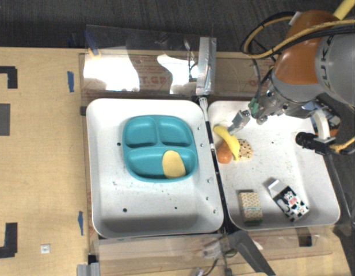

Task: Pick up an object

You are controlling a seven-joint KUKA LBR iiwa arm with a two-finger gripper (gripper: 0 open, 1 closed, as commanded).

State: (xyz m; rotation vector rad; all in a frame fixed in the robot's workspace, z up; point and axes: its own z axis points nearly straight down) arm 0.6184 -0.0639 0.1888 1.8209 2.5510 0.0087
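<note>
My gripper [244, 118] hangs over the back left part of the right bin [315, 171], just above and right of a yellow banana [228, 139]. Nothing shows in its grasp. An orange round item [222, 155] lies against the banana's lower side, and a small speckled beige piece [245, 149] sits right beside it. Further forward in the same bin are a tan block [250, 204] and a black and white packet [290, 202]. The left bin [108, 200] holds a teal divided plate [144, 138] with a yellow oval item [174, 164] in its front compartment.
The grey arm with its orange band [304, 56] and cables crosses the right bin's back right corner. A black part [308, 140] juts in at the right wall. A clear panel and a metal post [205, 65] stand behind the bins.
</note>
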